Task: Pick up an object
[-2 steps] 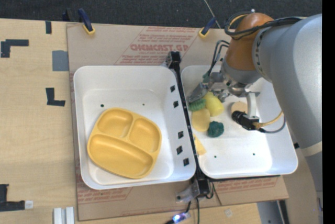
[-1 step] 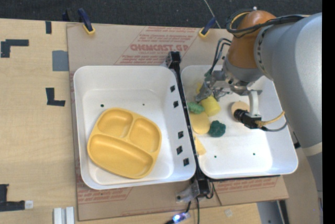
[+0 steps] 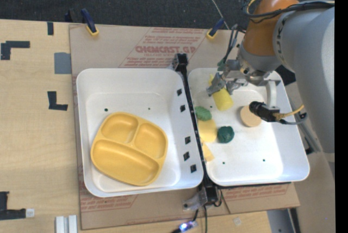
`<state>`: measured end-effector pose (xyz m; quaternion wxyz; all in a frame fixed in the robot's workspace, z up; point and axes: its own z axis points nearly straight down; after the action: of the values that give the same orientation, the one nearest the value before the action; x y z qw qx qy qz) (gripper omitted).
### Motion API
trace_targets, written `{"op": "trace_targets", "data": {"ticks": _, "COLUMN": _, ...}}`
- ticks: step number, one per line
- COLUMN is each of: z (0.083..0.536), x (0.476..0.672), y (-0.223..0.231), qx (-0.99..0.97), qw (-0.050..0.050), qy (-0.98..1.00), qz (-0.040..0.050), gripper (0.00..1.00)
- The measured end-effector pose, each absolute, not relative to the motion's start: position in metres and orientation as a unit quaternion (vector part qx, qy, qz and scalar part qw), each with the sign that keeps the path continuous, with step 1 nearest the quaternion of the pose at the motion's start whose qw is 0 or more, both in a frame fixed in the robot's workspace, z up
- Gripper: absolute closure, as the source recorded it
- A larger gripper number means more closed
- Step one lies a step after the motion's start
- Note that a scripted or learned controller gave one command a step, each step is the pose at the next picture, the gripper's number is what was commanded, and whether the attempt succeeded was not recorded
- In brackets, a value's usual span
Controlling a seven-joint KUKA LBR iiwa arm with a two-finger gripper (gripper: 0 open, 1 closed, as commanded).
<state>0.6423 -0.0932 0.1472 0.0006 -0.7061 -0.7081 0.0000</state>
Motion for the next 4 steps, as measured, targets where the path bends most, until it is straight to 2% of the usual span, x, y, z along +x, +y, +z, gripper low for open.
{"op": "trace_targets", "data": {"ticks": 1, "z": 0.207, "x": 0.645, "y": -0.090, "qx": -0.706, "qw": 0.000, "qy": -0.708, "qz": -0.0001, "gripper": 1.00}}
{"op": "trace_targets", "data": {"ticks": 2, "z": 0.217, "x": 0.646, "y": -0.089, "qx": -0.706, "qw": 0.002, "qy": -0.708, "qz": 0.0011, "gripper": 1.00}}
{"op": "trace_targets", "data": {"ticks": 3, "z": 0.218, "x": 0.618, "y": -0.033, "qx": -0.705, "qw": 0.003, "qy": -0.709, "qz": 0.0019, "gripper": 1.00}}
{"op": "trace_targets", "data": {"ticks": 4, "z": 0.223, "x": 0.600, "y": 0.025, "qx": -0.704, "qw": 0.003, "qy": -0.710, "qz": 0.0020, "gripper": 1.00}}
